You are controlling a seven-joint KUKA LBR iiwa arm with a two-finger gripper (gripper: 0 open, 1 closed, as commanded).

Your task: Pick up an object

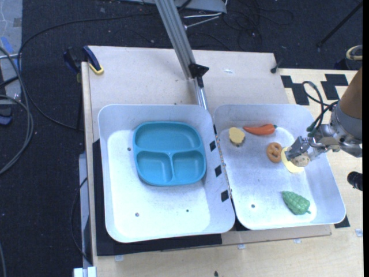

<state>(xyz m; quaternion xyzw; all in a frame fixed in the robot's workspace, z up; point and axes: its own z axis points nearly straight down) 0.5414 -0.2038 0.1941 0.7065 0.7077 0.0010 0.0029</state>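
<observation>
My tool [299, 153] sits low in the right bin [323, 209], over a pale yellow piece [294, 166] just beside the brown donut-like toy [274, 152]; I cannot tell how far it is open. A red pepper [259, 129] lies near the far wall, and a green toy [296, 203] near the front.

two white bins sit side by side on a table [144, 68]. the left bin [115, 212] holds a blue tray [169, 153] with three parts. the right bin [323, 201] holds a red pepper [259, 129] at the top, a small yellow and white piece [236, 135] beside it, a brown donut [274, 152] and a green bumpy thing [296, 203] near the bottom. the arm's gripper [298, 153] is low in the right bin, just over a pale yellow thing [294, 166], close to the donut.
</observation>
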